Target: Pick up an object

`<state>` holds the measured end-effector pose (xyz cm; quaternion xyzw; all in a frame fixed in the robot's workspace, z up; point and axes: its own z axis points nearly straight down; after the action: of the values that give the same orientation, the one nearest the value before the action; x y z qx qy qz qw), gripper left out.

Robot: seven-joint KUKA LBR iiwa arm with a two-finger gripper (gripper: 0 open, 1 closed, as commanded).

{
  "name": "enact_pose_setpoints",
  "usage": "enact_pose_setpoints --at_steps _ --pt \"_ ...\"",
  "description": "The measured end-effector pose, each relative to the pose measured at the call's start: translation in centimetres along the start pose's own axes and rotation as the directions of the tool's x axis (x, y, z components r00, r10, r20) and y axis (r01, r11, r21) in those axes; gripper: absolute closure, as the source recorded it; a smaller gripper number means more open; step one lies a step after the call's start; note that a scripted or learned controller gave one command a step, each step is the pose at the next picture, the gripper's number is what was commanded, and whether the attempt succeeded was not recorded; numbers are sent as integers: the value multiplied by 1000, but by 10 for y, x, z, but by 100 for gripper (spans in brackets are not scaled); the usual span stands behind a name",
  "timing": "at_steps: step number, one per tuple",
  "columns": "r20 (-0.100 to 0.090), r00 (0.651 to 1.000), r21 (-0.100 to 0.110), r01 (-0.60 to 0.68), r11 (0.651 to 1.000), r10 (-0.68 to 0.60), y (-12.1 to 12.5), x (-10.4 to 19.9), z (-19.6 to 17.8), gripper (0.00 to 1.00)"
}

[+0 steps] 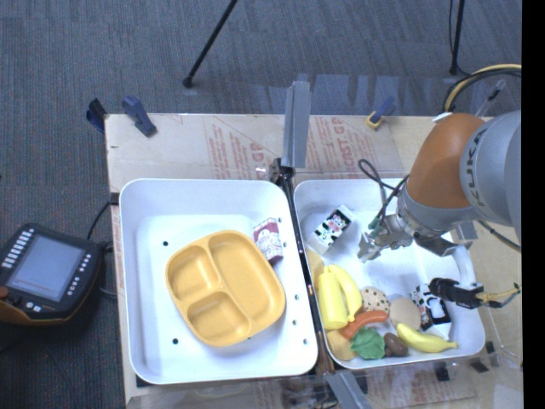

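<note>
Hovering over the right bin [473, 228], the gripper [375, 247] hangs just beside the small milk carton [333, 226]; whether it is open I cannot tell. This carton looks light and stiff, best pinched across its flat sides.

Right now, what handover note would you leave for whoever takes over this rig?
Gripper: over the right bin, near the cow-print carton; nothing seen between its fingers.
Right bin: carton, bananas, cookie, carrot, green piece, another banana, second carton.
Left bin: yellow tray, small carton.
Done: nothing picked.
Left: grasp and lift one object.
</note>
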<state>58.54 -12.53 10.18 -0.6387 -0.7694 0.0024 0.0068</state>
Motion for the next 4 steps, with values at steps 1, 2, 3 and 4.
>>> enact_pose_setpoints --at_steps 1,2,3,4 --pt "0 1000 0 -1 1000 1 0 0 0 0" --pt "4 998 -3 -66 998 66 59 6 17 0" --pt "7 924 -4 383 924 -383 -54 31 4 0" --pt "3 1000 -5 -23 1000 23 -113 3 18 0"
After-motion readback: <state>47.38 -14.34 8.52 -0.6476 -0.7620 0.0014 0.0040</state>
